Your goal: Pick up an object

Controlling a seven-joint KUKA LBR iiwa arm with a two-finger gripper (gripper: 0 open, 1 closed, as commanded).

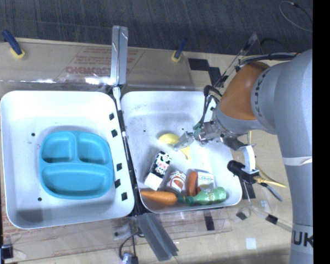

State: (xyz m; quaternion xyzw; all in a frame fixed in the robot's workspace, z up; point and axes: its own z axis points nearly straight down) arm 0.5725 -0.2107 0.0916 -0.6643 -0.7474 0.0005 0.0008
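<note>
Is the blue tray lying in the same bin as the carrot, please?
No, the blue tray sits in one bin, the carrot in the other.

Dark grey carpet floor (154, 4), pale wooden bench (148, 56), blue clamps (14, 44) at its far edge

The brown bench (44, 59) is holding two white bins, and they are sitting side by side. The left bin (14, 147) is touching the right bin (154, 111) down the middle. One blue clip (14, 44) is sitting on the bench's far left corner. Another blue clip (179, 49) is sitting behind the right bin. Bits of black tape (199, 66) are sticking to the bench there too.
</note>
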